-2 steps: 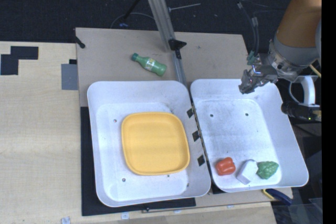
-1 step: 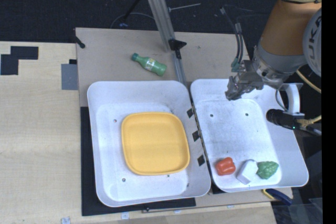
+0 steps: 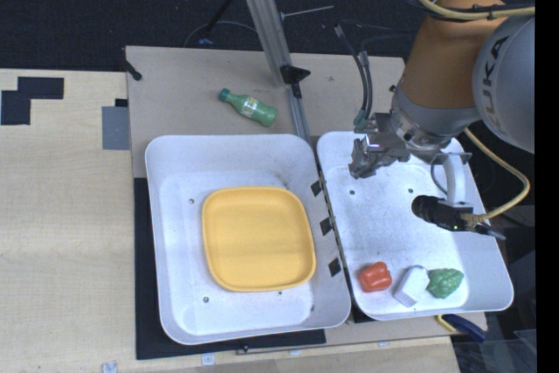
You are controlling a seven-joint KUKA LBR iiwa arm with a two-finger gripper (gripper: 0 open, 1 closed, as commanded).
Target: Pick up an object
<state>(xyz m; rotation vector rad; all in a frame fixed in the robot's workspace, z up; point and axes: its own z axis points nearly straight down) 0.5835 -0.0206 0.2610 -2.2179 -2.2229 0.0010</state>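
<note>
My gripper hangs over the far left part of the right bin, well away from the objects there. Along that bin's near edge lie a red pepper-like piece, a white block and a green lumpy piece. A yellow square plate rests in the middle of the left bin. Nothing shows between the gripper's fingers.
A green bottle lies on the bench behind the left bin. A slanted aluminium rail rises from between the bins toward the back. The bins' shared wall carries black clips.
</note>
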